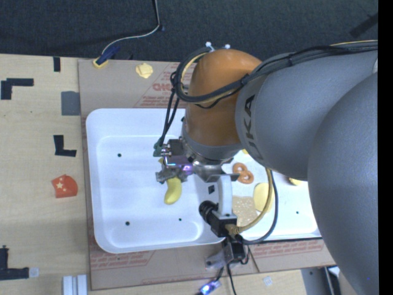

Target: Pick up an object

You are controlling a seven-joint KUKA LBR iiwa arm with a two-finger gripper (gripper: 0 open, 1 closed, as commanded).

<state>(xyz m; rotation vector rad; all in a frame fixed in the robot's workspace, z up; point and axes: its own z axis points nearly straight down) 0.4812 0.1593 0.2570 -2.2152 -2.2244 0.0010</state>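
Two white bins sit side by side on the bench, and the arm (288,103) reaches over the left bin (110,165). Its gripper (175,176) hangs at that bin's right edge, right above a yellow banana-shaped object (173,193); whether the claw is wide, narrow or holding anything cannot be told. An orange pretzel (244,174) and a tan sponge (244,209) lie at the right bin's left edge.
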